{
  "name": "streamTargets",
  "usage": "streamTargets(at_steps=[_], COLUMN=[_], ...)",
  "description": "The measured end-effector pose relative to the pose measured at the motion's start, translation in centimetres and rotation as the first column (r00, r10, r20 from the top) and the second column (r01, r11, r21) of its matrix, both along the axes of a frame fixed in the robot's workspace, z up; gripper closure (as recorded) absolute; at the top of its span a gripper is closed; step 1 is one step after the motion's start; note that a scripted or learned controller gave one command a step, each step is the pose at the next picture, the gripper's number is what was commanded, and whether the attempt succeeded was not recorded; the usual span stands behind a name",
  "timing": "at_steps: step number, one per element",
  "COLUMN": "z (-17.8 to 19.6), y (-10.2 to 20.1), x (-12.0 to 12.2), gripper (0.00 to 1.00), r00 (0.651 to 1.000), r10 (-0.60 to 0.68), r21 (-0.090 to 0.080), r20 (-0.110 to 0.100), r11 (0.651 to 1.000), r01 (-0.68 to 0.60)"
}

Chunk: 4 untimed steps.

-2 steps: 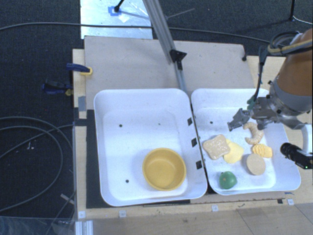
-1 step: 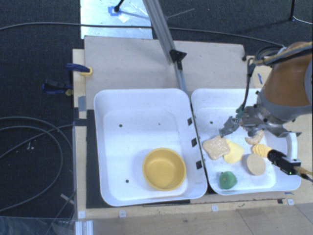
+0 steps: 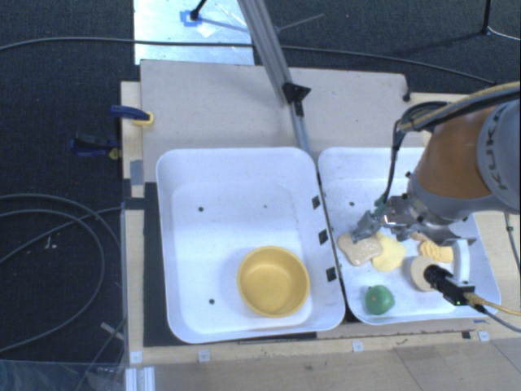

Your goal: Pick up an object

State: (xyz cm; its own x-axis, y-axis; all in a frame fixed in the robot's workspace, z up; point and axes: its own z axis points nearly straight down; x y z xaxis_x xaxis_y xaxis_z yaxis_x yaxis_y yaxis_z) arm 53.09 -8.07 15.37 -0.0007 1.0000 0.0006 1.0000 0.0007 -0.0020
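Bench (image 3: 244, 104): a flat, pale board top that carries two shallow white bins side by side, their adjoining rims touching so that objects can pass from one to the other.

Arm (image 3: 468, 165): grey casing with an orange band above the wrist, reaching in over the right bin's far right edge and angled down toward its near half, probably to work among the objects gathered there.

Left bin (image 3: 195, 218): smooth moulded plastic with rounded corners and a raised rim. It holds a yellow bowl (image 3: 273, 280), round, glossy and upright, near the bin's front edge toward its right corner.

Right bin (image 3: 346, 177): same moulding. Its far half is bare; its contents crowd the near half, within the arm's reach.

Gripper (image 3: 376, 222): metal fingers low over the middle of the right bin, just above the far edge of the cream piece. Whether the jaws are parted or closed cannot be told, and nothing is visibly held between them.

Candidate objects, all in the right bin: a cream piece (image 3: 359, 250), flat and irregular, near the left rim; a pale yellow piece (image 3: 392, 255) touching its right side; a tan shape (image 3: 423, 274) partly hidden by the wrist hardware; and a green ball (image 3: 378, 300), small, smooth and round, by the front edge.
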Motion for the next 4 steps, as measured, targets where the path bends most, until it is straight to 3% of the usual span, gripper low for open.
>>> streamTargets(at_steps=[1, 2, 4], z=[-5.8, -4.4, 4.1], y=[-0.6, -0.6, -0.4], x=[0.6, 0.7, 0.7], gripper=[0.0, 1.0, 1.0], r00=[1.0, 1.0, 1.0], r10=[-0.001, 0.0, 0.005], r21=[0.0, -0.001, -0.001], r20=[0.002, 0.007, 0.006], r11=[1.0, 1.0, 1.0], r01=[0.001, 0.0, -0.005])
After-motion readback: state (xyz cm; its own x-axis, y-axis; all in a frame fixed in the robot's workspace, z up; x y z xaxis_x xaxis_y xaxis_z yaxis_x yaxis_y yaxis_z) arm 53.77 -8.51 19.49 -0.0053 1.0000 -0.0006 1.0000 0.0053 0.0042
